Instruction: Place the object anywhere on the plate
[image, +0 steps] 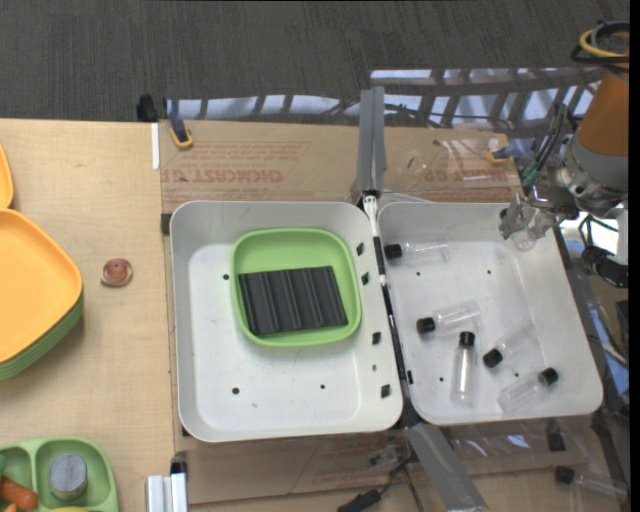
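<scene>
Jaws (520, 222): can't tell their state, too small and cluttered at the wrist. They sit over the far right corner of the right bin (560, 400), near its rim.

Arm (603, 130) enters from the right, orange band up top, wrist angled down-left toward the bin corner.

Task objects: clear vials with black caps, all lying loose on the right bin floor. One vial (415, 250) near the far left wall, one (450, 319) mid-bin, one (465, 365) just beside it pointing toward the near edge, two more (515, 347) and (527, 390) toward the near right corner. The mid group is bunched close; the far half of the bin floor is open.

Green plate (295, 250) sits in the left bin (200, 400), toward its far side, with a dark ribbed mat (292, 300) lying on it. Plate rim is near the divider between bins.

Table (120, 200) to the left carries orange plates (35, 290) and a small red knob (117, 270), well apart from both bins.
</scene>
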